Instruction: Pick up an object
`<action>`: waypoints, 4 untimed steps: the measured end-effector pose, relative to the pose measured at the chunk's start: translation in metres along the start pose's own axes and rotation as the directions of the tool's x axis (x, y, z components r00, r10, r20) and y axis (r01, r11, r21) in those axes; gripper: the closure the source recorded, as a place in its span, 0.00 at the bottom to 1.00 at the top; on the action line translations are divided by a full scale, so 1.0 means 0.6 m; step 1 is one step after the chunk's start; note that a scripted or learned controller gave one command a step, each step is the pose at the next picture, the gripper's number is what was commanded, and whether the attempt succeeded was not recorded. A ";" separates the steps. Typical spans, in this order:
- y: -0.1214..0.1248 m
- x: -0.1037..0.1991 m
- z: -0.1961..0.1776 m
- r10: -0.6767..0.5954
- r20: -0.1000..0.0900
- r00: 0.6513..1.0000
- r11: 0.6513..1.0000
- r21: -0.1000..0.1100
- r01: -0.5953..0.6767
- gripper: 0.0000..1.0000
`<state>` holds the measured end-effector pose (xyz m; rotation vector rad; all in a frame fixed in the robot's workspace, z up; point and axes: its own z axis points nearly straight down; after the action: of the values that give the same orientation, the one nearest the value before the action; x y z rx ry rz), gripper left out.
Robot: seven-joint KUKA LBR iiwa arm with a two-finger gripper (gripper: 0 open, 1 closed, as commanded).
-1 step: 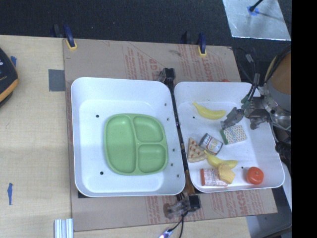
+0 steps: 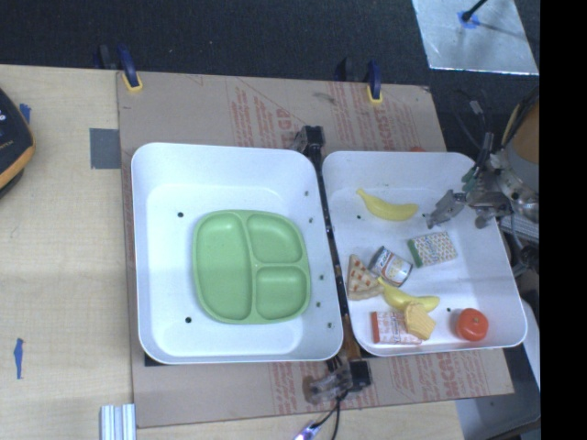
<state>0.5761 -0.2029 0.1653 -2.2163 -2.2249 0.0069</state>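
The gripper (image 2: pixel 447 211) hovers over the right bin (image 2: pixel 514 287) — whether clenched or released, one cannot tell — just beside a banana (image 2: pixel 387 207) lying lengthwise left to right, ends curving upward.

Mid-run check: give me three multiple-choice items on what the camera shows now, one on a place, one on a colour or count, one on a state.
1. Where does the green tray lie?
A. in the left bin
B. in the right bin
C. on the cardboard outside both bins

2. How many bananas are in the right bin?
A. none
B. two
C. five

3. Where is the gripper?
A. over the right bin's upper right part, nothing seen in it
B. over the left bin
C. pressed onto the tomato

Key:
1 A: the tray sits in the middle of the left bin.
2 B: one banana lies near the top, another lower down by the cheese.
3 A: it hangs right of the upper banana, apart from the tomato.
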 end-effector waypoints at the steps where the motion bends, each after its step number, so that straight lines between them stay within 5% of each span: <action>1: 0.059 0.110 0.002 -0.003 -0.001 1.000 1.000 -0.002 0.003 0.00; 2: 0.086 -0.018 -0.092 0.002 -0.001 1.000 1.000 -0.003 -0.002 0.00; 3: -0.038 0.113 0.077 -0.002 -0.003 1.000 1.000 0.002 0.002 0.00; 4: 0.050 -0.016 0.122 0.001 -0.002 1.000 1.000 -0.002 -0.001 0.00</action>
<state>0.6061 -0.2124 0.0919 -2.2172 -2.2242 0.0028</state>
